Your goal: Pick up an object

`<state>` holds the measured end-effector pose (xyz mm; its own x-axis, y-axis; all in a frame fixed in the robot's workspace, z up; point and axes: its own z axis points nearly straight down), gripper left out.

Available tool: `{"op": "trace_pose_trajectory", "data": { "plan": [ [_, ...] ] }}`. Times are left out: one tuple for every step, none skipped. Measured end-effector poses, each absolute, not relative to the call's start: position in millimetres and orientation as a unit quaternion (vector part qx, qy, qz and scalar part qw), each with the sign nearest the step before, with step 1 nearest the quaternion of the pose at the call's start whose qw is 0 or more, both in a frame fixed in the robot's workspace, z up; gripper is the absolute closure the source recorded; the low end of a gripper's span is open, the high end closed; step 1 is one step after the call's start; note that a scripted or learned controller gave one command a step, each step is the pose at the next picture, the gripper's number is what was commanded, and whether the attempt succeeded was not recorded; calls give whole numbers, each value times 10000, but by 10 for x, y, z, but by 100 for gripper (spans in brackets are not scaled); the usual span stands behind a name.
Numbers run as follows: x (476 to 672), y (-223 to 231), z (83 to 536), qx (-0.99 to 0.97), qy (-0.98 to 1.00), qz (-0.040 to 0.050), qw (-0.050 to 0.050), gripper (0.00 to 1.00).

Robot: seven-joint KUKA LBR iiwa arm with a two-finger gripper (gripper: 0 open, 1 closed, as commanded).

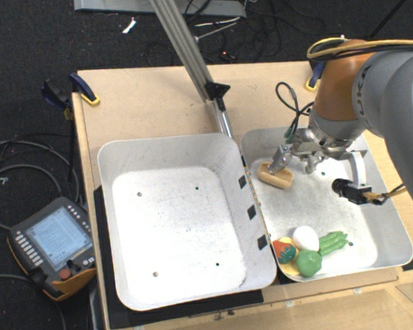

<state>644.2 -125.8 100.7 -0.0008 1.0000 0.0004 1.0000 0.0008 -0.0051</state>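
1. A tan wooden block [276, 176], rounded at its ends, lies tilted in the upper left part of the right bin [386, 242], close to the bin's left wall.
2. The gripper [283, 158] sits just above and to the right of the block, its tips at the block's upper end; whether the fingers are spread or closed, or grip the block at all, cannot be told from this angle.
3. The grey arm [391, 94], with its orange band [338, 88], comes in from the right over the far part of the right bin.
4. At the near left corner of the same bin lies a cluster of toy items, well apart from the block: a white egg-shaped piece [305, 237], a green pepper-like piece [310, 262], a longer green piece [333, 243] and a small red-and-yellow piece [285, 250].
5. The left bin [120, 161] stands beside it, their rims touching.
6. Both bins rest on the pale wooden surface [150, 101].
7. A handheld control pendant [52, 242] lies on the dark floor at the left.
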Motion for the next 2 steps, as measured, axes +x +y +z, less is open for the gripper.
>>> {"op": "trace_pose_trajectory", "data": {
  "plan": [
    [6461, -1260, 1149, -7069, -7073, -4, -11, 100],
    [6501, -1218, 1587, -7062, -7080, -16, -22, 100]
  ]
}}
